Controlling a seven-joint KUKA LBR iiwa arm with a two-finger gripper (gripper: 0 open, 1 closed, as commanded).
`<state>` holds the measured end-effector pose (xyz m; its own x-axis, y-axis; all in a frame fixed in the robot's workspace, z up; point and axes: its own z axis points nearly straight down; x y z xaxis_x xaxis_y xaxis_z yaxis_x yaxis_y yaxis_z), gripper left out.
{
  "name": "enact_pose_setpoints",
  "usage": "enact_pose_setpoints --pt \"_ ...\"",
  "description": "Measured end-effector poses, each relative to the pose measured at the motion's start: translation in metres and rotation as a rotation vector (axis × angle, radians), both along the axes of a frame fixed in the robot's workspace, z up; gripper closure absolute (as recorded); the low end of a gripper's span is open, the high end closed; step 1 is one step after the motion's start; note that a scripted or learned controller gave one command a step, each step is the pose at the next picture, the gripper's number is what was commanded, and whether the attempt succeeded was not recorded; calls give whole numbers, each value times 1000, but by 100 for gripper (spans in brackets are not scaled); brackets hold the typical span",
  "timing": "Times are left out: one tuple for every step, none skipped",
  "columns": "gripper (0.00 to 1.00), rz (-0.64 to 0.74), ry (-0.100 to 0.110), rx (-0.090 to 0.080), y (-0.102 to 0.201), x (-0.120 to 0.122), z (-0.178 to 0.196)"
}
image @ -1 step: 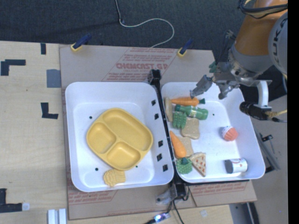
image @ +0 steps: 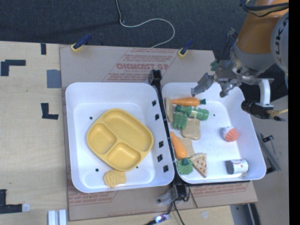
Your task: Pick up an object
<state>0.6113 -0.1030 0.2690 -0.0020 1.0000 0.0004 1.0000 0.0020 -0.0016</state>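
My gripper [image: 212, 89] hangs over the back of the right bin [image: 248, 125] with its two fingers spread open and nothing between them. Just left of and below it lies an orange carrot [image: 185, 101], with a green bottle [image: 193, 112] beneath that. A pile along the bin's left side holds a green leafy piece [image: 180, 121], a bread slice [image: 191, 129], a second carrot [image: 178, 146] and a pizza slice [image: 200, 164]. A small red-orange fruit [image: 230, 134] and a white can [image: 236, 166] lie apart on the right.
The left bin [image: 77, 125] holds a yellow divided plate [image: 120, 138] and a yellow corn piece [image: 114, 177] near its front wall. A black divider [image: 161, 125] joins the two bins. A white cable [image: 140, 22] trails across the dark cloth behind.
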Motion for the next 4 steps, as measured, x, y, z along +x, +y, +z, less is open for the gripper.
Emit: enact_pose_setpoints --pt "0 0 5 -1 6 4 -47" --pt "0 -2 6 -1 1 -2 -109" --pt "0 -2 5 -1 -6 -4 -156" --pt "0 0 1 -2 -5 -5 -186"
